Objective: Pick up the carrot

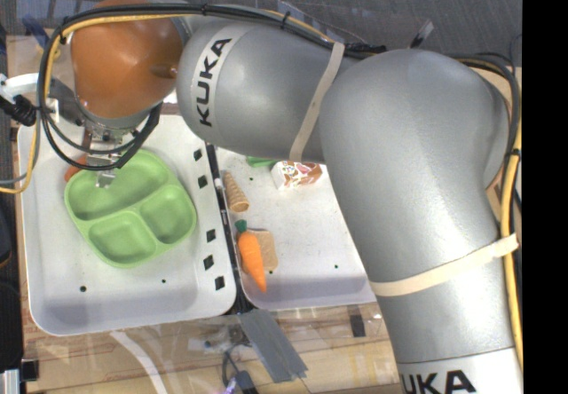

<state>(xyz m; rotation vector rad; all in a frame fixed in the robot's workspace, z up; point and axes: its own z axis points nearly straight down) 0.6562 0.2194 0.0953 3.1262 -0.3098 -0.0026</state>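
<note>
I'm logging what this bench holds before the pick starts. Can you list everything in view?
carrot: one, orange with a green top, right bin near its left wall
cone-shaped item: one, tan, right bin, above the carrot
small packet: one, white and red, right bin, by the arm
divided plate: one, green, three compartments, left bin
bins: two, white, side by side
arm: one, grey with an orange band, reaching over to the left bin
end effector: one, above the plate's upper compartment

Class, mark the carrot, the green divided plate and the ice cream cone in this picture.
carrot [253, 260]: camera view, middle of its orange body.
green divided plate [174, 214]: camera view, floor of its right compartment.
ice cream cone [235, 193]: camera view, its ridged side.
</note>
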